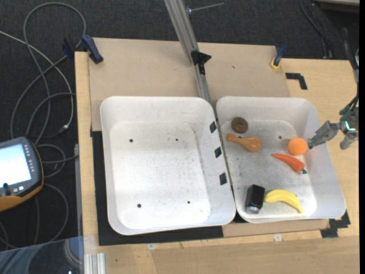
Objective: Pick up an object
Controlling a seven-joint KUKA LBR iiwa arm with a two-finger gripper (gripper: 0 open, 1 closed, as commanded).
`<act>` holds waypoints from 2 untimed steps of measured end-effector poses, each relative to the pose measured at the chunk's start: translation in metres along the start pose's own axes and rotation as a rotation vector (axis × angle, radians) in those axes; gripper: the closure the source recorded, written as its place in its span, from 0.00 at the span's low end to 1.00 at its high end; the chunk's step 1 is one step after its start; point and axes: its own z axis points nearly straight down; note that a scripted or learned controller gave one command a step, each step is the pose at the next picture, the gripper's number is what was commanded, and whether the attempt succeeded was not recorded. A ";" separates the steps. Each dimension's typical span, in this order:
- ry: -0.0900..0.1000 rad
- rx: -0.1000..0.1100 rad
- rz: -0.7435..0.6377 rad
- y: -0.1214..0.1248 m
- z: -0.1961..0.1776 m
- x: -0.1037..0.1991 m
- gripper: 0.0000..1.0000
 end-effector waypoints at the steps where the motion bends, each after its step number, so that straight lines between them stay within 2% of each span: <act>1: -0.001 -0.004 -0.001 0.001 -0.002 0.000 0.00; 2: 0.000 0.002 0.001 -0.007 0.056 -0.005 0.00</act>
